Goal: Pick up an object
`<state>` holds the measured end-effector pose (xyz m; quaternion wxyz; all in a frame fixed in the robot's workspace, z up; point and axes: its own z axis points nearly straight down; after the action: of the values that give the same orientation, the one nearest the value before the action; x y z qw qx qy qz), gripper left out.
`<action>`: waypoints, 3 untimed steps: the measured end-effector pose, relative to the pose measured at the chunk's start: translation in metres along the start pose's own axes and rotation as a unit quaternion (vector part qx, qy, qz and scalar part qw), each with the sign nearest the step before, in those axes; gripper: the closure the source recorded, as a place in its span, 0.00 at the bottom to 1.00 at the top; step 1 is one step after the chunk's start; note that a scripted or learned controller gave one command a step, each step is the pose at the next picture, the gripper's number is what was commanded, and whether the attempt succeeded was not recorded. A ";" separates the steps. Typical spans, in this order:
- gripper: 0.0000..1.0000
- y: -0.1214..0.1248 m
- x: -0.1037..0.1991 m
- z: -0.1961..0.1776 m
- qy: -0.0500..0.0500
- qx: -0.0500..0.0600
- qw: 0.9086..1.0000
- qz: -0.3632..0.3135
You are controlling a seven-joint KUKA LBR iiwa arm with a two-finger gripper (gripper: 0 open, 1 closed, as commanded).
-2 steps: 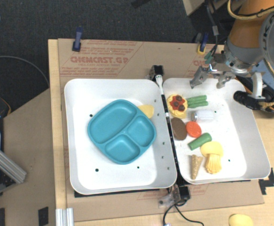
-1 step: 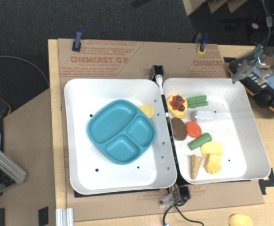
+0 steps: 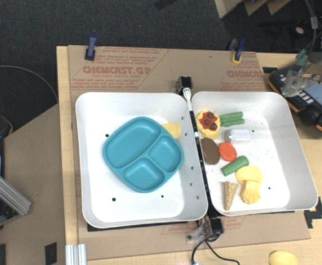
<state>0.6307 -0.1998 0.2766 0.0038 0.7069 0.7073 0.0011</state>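
I see two shallow white bins side by side on a cardboard-covered tabletop [image 3: 149, 65]. The left bin [image 3: 94, 203] holds a blue divided plate [image 3: 143, 154], tilted across its middle, with a small yellow piece [image 3: 172, 130] touching the plate's upper right edge. The right bin [image 3: 285, 164] holds a cluster of toy food along its left half — a round pizza piece [image 3: 208, 123] at the top, a green bean [image 3: 231, 118] just beside it on the right, and a clear, whitish item [image 3: 241, 135] below that. Lower down I see a brown oval [image 3: 210, 150] touching a red tomato [image 3: 227, 152], then a second green piece [image 3: 235, 165], a yellow mushroom-like piece [image 3: 249, 174], a yellow shell [image 3: 250, 192] and a cone [image 3: 229, 194] near the bin's lower edge. Two clamps — blue [image 3: 90, 46] at upper left, yellow-and-blue [image 3: 238, 51] at upper right — grip the cardboard's far edge. A yellow object [image 3: 283, 258] lies at the lower right of the frame, outside the bins.
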 end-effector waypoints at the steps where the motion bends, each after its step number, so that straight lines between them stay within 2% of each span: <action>1: 1.00 -0.071 -0.026 0.030 0.002 0.006 1.000 0.003; 2: 1.00 -0.102 0.025 -0.065 0.001 -0.002 1.000 -0.002; 3: 1.00 -0.120 0.056 -0.157 0.001 -0.004 1.000 -0.002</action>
<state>0.5096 -0.1431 0.4330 0.0060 0.7056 0.7086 0.0041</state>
